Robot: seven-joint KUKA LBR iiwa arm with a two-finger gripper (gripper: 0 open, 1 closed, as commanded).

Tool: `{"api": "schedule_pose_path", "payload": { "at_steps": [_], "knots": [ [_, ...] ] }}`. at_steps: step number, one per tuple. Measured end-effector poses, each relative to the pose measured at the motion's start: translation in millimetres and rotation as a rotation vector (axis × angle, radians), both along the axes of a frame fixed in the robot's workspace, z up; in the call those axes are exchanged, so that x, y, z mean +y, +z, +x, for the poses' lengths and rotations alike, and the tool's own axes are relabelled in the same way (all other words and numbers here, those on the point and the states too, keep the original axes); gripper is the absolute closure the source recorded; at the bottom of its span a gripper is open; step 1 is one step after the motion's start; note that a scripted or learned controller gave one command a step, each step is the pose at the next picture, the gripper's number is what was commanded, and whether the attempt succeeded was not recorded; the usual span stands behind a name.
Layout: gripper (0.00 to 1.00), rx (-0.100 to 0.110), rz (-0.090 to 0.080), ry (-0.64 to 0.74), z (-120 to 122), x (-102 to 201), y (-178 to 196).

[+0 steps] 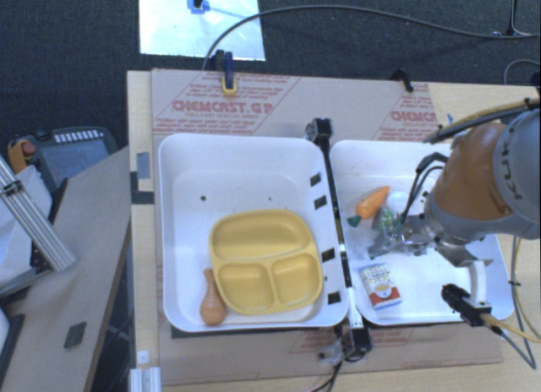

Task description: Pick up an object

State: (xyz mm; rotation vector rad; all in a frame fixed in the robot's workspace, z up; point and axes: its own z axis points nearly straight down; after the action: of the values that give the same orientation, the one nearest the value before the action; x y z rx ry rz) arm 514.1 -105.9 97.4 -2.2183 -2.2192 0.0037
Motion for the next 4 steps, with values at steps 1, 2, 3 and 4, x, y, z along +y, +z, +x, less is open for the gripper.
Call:
{"api": "schedule_pose_path", "payload": {
  "at_steps": [1, 2, 3, 4],
  "knots": [
    [0.00, -0.004, 0.000, 0.001, 0.3, 0.3, -13.7],
    [1.00, -0.007, -0.001, 0.001, 1.5, 0.2, -2.1],
    [1.00, -0.010, -0.003, 0.003, 11.1, -5.4, 47.1],
    [1.00, -0.012, -0.003, 0.004, 5.3, -2.5, 106.9]
  ]
}}
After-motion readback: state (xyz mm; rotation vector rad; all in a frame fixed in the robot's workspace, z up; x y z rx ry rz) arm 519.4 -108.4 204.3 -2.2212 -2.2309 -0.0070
